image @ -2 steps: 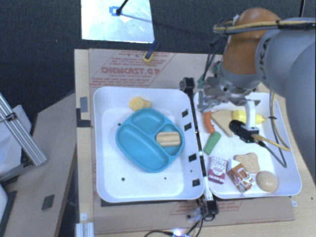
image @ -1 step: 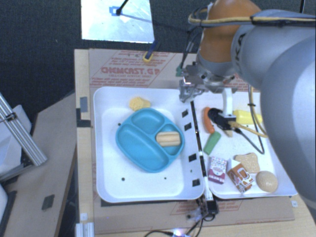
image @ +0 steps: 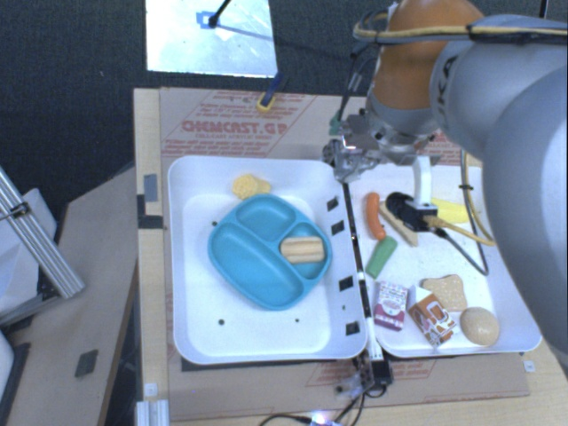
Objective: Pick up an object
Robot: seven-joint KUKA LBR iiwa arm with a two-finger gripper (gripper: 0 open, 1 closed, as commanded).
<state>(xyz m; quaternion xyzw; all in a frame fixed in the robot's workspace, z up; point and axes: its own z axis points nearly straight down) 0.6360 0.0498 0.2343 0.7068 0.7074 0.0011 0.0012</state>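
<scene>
1. Left bin [image: 191, 327]: a shallow white tray with rounded corners and a smooth, matte floor.
2. Blue plate [image: 257, 260]: a glossy plastic dish with rounded corners and moulded dividers, set at a slant in the left bin.
3. Yellow piece [image: 251, 185]: a small, flat, lumpy-edged item on the bin floor, just beyond the plate's far edge.
4. Tan roll [image: 303, 249]: a short, smooth cylinder lying on its side in the plate's right compartment.
5. Gripper [image: 344, 156]: dark metal hardware hanging over the far end of the wall shared by the two bins. Whether it is spread or closed cannot be told, and nothing is seen pinched in it.
6. Orange sausage [image: 375, 216]: a smooth, elongated shape in the right bin [image: 515, 331], lying near the gripper, toward the viewer and slightly right.
7. Green piece [image: 382, 256]: a small rounded block just nearer than the sausage.
8. Small carton [image: 390, 305] and orange box [image: 432, 318]: printed cardboard, side by side near the front wall.
9. Bread slice [image: 446, 289] and beige lump [image: 479, 326]: pale, rounded items farthest right.
</scene>
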